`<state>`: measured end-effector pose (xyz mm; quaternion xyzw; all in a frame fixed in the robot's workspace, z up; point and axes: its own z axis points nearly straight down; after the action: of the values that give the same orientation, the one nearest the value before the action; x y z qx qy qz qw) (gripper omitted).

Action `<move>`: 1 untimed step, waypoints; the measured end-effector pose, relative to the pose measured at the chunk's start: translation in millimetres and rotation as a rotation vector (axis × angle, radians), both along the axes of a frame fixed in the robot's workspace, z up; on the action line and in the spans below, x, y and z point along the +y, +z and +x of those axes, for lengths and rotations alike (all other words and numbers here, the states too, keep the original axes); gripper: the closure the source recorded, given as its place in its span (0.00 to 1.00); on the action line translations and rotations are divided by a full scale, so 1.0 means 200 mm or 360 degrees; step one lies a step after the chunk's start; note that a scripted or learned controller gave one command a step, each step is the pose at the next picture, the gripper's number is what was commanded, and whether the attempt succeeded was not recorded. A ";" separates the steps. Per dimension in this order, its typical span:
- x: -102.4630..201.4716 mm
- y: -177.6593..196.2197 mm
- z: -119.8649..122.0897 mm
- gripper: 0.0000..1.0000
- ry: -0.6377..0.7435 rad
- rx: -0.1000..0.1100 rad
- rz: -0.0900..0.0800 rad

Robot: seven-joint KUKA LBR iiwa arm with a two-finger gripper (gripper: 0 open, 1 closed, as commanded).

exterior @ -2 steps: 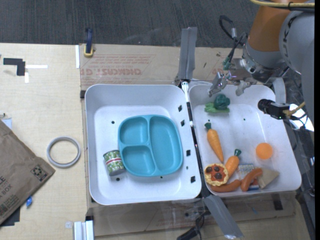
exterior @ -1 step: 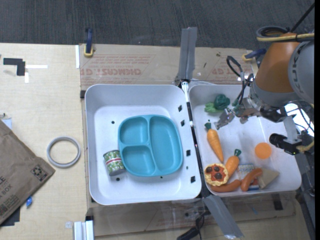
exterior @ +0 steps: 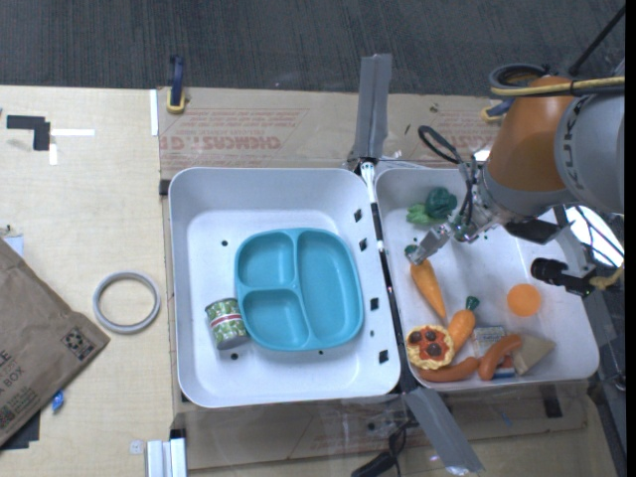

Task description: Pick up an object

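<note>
My gripper hangs low in the right bin, reaching in from the right below the arm's orange band. Its tip is right at the upper end of a long orange carrot, which lies on the bin floor pointing toward the front. I cannot see whether it touches the carrot. Just behind the gripper sits a green leafy toy. Nothing is visibly lifted.
At the right bin's front lie a second carrot, a pizza slice, two sausages, a tan wedge and an orange ball. The left bin holds a teal divided plate and a small can. A tape ring lies outside.
</note>
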<state>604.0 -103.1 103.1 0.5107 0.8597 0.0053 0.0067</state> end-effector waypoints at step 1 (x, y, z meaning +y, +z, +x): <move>-0.01 -0.06 -0.31 0.00 0.0374 0.0028 -0.0006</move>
<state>541.7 -104.8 91.5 0.4065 0.9137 -0.0001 -0.0006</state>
